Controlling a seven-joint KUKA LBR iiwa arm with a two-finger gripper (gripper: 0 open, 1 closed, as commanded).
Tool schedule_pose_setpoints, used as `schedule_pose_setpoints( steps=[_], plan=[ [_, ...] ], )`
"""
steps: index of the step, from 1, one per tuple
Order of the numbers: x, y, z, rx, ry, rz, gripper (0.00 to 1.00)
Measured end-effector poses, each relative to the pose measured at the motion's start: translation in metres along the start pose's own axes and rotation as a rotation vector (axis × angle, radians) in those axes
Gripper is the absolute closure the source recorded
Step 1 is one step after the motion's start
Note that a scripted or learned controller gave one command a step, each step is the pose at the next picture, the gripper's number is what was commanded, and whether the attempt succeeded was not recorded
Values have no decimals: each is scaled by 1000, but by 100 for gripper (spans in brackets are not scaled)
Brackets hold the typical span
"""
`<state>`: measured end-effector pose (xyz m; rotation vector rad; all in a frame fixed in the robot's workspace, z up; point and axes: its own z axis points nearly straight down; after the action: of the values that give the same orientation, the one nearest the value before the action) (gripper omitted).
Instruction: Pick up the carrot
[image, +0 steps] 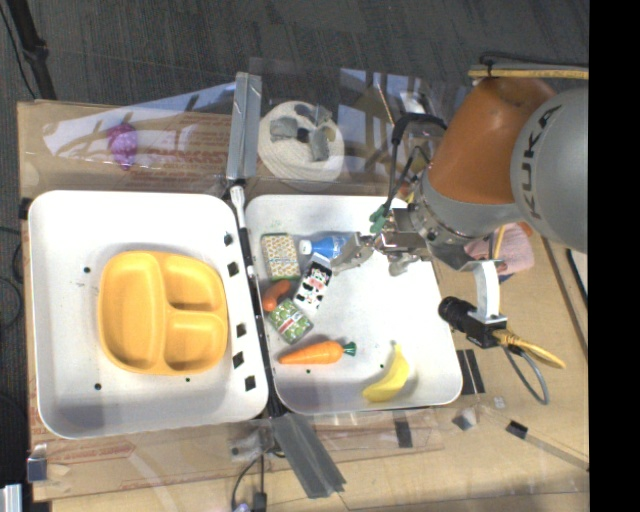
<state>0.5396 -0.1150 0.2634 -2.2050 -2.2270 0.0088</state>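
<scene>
Orange carrot (312, 352) lies apart from end effector (362, 247), whose grip state I cannot tell.

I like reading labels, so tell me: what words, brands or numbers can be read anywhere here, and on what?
"KUKA": partly seen, in dark letters on the grey arm.
Small green packet: printing too blurred to read.
Patterned packet: too small to read.
Black-and-white box: markings unreadable.
</scene>
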Motion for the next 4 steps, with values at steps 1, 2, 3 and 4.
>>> schedule_pose_setpoints(
  steps=[1, 2, 3, 4],
  plan=[
    [-2, -59, 155, -9, 3, -30, 0],
    [-11, -54, 166, -27, 1, 310, 0],
    [-13, -54, 159, -21, -1, 307, 100],
    [-13, -54, 159, -22, -1, 307, 0]
  ],
)
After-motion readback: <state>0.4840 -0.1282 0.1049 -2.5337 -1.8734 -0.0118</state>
